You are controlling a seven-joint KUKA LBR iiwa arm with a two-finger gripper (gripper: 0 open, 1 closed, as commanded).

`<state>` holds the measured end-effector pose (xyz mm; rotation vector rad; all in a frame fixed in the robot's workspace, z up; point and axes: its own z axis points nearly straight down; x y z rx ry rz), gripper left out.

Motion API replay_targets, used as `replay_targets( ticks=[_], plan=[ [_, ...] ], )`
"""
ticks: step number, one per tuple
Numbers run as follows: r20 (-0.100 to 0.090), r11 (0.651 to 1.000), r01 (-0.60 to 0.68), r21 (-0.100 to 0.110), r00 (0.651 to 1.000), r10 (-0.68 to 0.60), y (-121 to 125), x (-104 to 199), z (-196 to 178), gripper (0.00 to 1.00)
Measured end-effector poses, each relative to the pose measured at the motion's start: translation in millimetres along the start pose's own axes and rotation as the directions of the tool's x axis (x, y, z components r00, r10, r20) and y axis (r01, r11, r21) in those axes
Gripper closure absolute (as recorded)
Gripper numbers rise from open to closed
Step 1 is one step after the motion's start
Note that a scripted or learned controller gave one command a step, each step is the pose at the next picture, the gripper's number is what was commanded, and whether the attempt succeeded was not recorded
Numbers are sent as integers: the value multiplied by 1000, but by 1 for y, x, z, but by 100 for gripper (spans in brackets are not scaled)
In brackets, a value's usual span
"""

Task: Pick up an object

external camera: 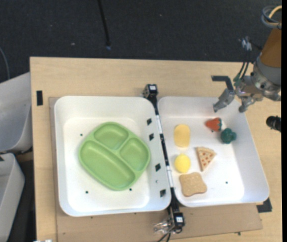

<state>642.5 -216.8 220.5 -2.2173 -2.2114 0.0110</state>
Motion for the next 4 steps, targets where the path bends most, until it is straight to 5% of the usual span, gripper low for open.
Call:
replay_targets(
  ticks=[1,4],
  plan=[
    [4,1000,4,-14,1000,-4,3,0,-9,0],
    [4,1000,4,-11,1000,-4,4,-9,120,0]
  ],
)
